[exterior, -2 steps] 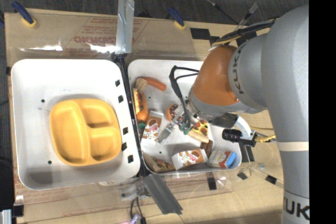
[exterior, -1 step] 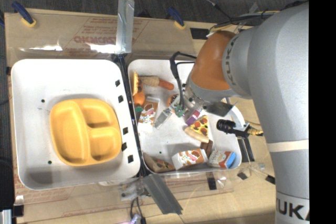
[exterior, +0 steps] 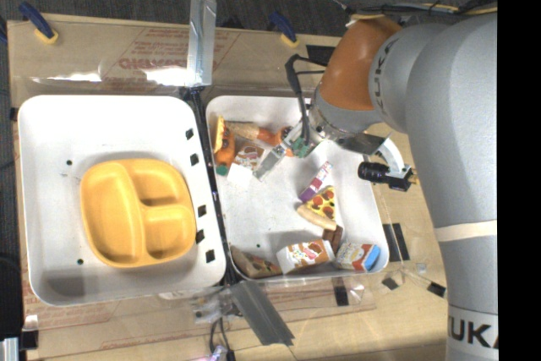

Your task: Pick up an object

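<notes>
My gripper (exterior: 279, 155) hangs low over the far-left part of the right bin (exterior: 254, 216), below the orange wrist band (exterior: 355, 72). It is right beside a small brown-and-white packet (exterior: 248, 155) and an orange toy food piece (exterior: 221, 144) along the bin's left wall. Another orange piece (exterior: 269, 134) lies just behind the gripper. Whether anything is caught in the gripper is hidden by the wrist. Farther toward the front lie a pizza slice toy (exterior: 319, 210) and a purple-white packet (exterior: 318, 178).
A yellow divided plate (exterior: 135, 210) lies in the left bin (exterior: 51, 139). At the right bin's front edge sit a small carton (exterior: 304, 254), a red-and-white box (exterior: 359, 255) and a brown item (exterior: 258, 265). The grey arm (exterior: 448, 97) covers the bench's right side.
</notes>
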